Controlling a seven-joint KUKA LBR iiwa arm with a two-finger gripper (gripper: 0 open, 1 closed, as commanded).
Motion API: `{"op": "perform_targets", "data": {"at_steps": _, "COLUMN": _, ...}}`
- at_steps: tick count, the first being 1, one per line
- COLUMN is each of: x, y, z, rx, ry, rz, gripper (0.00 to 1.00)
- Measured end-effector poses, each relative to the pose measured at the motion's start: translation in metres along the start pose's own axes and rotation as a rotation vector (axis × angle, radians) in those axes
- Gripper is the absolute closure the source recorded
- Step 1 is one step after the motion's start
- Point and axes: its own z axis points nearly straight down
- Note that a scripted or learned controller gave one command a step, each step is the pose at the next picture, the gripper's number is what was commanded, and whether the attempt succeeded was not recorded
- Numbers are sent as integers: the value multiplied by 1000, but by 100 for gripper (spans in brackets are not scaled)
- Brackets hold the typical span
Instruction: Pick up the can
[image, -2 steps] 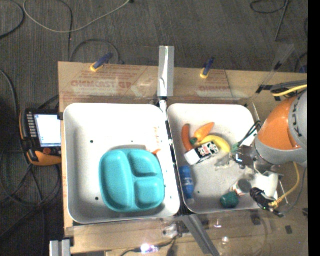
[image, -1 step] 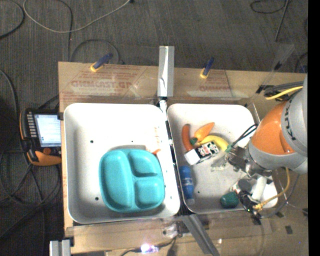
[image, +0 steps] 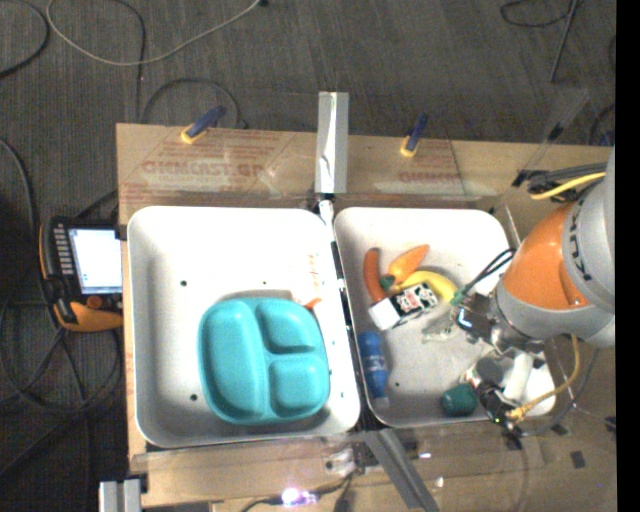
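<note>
**A:** How do we find the arm?

**B:** We see the grey arm with the orange band (image: 548, 268) coming in from the right and bending down over the right-hand shallow white plastic bin (image: 420, 385). Its tool (image: 465, 320) sits low over the right half of that bin. We cannot tell whether the tool is wide or narrow.

**A:** And the can?

**B:** The blue cylindrical can (image: 372, 365) lies on its side along the left wall of the same bin, its length running with the wall. It is apart from the tool, to the tool's left and a little nearer the front edge, with bare bin floor between them.

**A:** What lies nearer the tool?

**B:** A curved yellow banana (image: 432, 284) and a white box with black print (image: 405, 303) lie just to its left. A smooth orange carrot-shaped piece (image: 372, 272) is beyond them. A rounded dark green lump (image: 459, 401) rests near the front wall.

**A:** The other side?

**B:** The left-hand white bin (image: 170, 260) holds a glossy teal plastic plate with three compartments (image: 265, 360). Both bins rest on the brown board bench (image: 230, 170).
</note>
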Motion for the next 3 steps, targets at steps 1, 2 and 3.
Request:
{"op": "perform_targets", "data": {"at_steps": 1, "x": 10, "y": 2, "z": -75, "rx": 26, "ry": 2, "rz": -291, "gripper": 0}}
{"op": "perform_targets", "data": {"at_steps": 2, "x": -46, "y": 10, "z": -15, "rx": 37, "ry": 9, "rz": -198, "gripper": 0}}
{"op": "perform_targets", "data": {"at_steps": 3, "x": -46, "y": 10, "z": -15, "rx": 36, "ry": 9, "rz": -199, "gripper": 0}}
